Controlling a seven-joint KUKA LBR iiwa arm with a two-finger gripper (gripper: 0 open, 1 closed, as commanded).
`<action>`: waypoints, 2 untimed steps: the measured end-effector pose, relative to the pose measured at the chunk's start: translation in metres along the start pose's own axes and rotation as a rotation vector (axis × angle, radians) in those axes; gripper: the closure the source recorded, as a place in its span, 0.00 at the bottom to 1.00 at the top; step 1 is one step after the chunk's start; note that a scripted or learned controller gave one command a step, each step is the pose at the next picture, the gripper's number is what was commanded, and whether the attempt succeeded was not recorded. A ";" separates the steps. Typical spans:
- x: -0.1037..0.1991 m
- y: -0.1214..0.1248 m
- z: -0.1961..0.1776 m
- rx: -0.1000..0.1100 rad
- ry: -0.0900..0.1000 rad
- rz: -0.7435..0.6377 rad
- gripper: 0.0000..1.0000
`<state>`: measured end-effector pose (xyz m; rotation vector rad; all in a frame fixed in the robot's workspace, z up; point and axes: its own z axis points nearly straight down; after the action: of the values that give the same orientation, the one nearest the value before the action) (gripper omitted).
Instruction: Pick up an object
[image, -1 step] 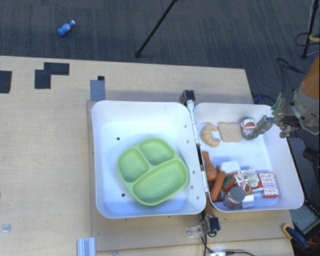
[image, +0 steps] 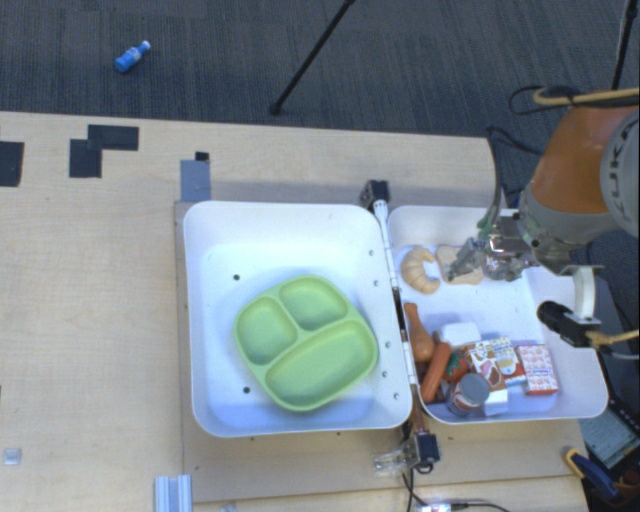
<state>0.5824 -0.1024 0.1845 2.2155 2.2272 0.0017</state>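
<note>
Camera view, entry for the right bin (image: 598, 398): we log the gripper (image: 463, 262) low over that bin's far end, its fingers narrowly parted around nothing we can make out, tips just beside a pale croissant (image: 421, 270) and a small tan piece (image: 463, 276) next to it.

Step in hand, as we judge it: closing on one object. We would centre the fingers across the croissant's narrow middle, descend squarely, and keep clear of the bin wall (image: 392, 262) dividing the two bins.

Count, right bin: one croissant; one tan piece; two orange-red carrot-like sticks (image: 428, 360); two printed cartons (image: 518, 365); one white block (image: 461, 334); one round dark-red item (image: 467, 394), identity unclear.

Count, left bin (image: 215, 330): one green divided plate (image: 305, 342), three compartments.

Bins: two.
</note>
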 end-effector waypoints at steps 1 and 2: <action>0.093 -0.034 -0.018 0.000 0.001 0.000 0.00; 0.156 -0.094 0.001 0.001 0.001 0.001 0.00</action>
<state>0.4876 0.0534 0.1839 2.2177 2.2270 0.0009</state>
